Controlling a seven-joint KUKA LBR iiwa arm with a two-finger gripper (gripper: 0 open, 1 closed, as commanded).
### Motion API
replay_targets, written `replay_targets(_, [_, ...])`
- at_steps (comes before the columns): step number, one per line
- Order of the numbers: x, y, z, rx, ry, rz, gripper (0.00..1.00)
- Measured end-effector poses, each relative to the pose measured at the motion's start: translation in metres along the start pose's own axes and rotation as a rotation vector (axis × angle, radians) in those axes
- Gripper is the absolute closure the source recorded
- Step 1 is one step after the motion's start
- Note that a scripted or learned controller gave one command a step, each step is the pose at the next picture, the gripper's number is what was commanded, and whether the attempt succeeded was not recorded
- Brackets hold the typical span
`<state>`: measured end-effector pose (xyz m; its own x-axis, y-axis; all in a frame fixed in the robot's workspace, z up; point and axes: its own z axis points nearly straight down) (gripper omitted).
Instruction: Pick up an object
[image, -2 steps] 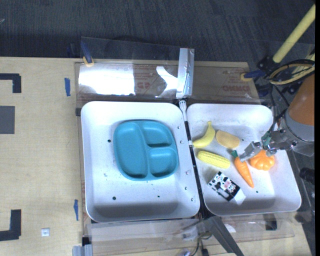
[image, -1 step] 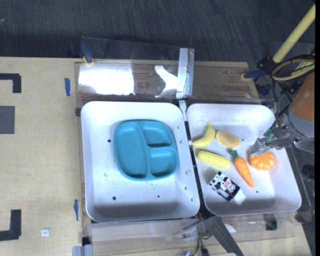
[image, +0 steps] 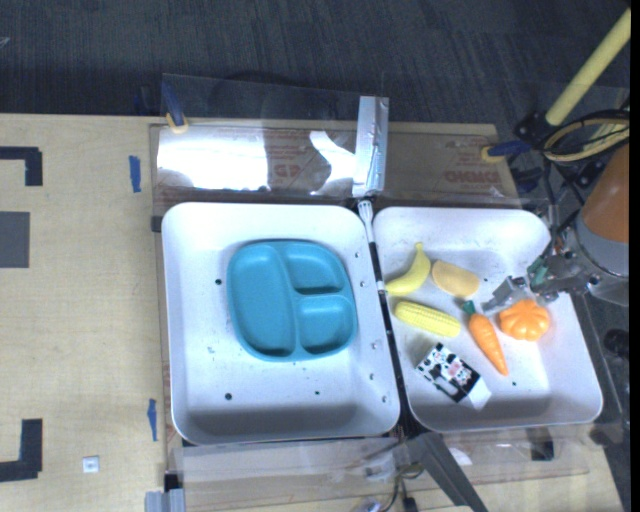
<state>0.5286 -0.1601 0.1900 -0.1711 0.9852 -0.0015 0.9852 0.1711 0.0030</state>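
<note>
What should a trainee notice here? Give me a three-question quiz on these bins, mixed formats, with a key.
1. True or false: the blue divided plate lies in the same bin as the banana.
2. Multiple choice: which item lies closest to the claw? A) the corn cob B) the small orange pumpkin C) the black-and-white box
3. Fill in: the carrot lies in the ____ bin as seen from the camera.

Key:
1. False; the plate is in the left bin, the banana in the right bin.
2. B
3. right
</note>
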Motion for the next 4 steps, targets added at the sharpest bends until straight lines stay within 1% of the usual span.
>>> replay_targets(1, [0.025,0.009,0.102,-0.005,-0.002,-0.044,0.0])
replay_targets(2, [0.024,0.011,0.091,-0.01,-0.004,-0.042,1.0])
replay_targets(3, [0.042,0.036,0.102,-0.005,-0.004,-0.318,1.0])
replay_targets(4, [0.074,0.04,0.004,0.0,0.001,0.009,1.0])
